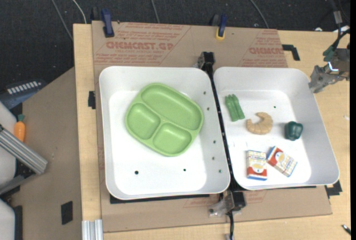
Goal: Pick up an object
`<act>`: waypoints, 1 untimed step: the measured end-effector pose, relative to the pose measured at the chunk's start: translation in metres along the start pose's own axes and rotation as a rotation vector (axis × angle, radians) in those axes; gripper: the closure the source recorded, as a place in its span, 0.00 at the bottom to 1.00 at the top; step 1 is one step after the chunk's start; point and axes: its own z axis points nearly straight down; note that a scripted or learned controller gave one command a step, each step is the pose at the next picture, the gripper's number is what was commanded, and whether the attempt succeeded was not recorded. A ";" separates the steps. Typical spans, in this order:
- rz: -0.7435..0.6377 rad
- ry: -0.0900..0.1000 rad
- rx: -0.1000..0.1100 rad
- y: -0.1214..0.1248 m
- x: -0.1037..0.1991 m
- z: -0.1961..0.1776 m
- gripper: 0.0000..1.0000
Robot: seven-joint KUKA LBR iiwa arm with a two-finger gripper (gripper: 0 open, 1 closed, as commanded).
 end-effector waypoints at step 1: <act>-0.003 0.002 0.005 -0.002 0.045 0.004 1.00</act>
